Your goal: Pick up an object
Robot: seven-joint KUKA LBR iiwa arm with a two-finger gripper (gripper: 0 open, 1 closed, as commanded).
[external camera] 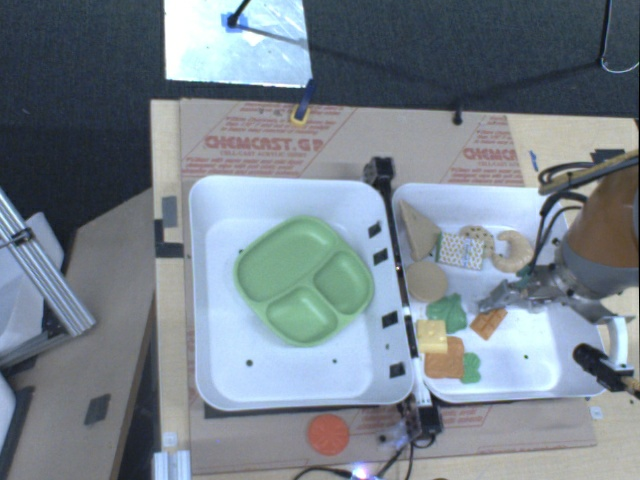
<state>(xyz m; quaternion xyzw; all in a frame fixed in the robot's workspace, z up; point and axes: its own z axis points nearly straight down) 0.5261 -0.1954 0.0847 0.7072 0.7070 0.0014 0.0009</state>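
Where the bench carries its two shallow white bins side by side, the left bin (215,268) is occupied by a light green divided plate (303,280) with three compartments, lying near the middle. The right bin (530,368) holds a scatter of small items. A tan wedge-shaped piece (419,232) is seen toward its far left corner, with a patterned blue-and-white square (461,250) just beside it and a pale curved croissant-like piece (513,250) further right. A round tan disc (428,281) lies below the wedge. Nearer the front, a green leafy piece (447,311), a yellow block (432,336), an orange block (445,359) and a second small green piece (470,368) are clustered close together. An orange slice-like piece (488,322) lies just right of the leafy piece.

The gripper (497,298) is lowered into the right bin, directly over or touching the orange slice; contact cannot be confirmed. The state of the tool cannot be told, since its tip is blurred and small. The arm's upper part is cut off at the right edge. An orange disc (328,432) rests on the bench in front of the bins.
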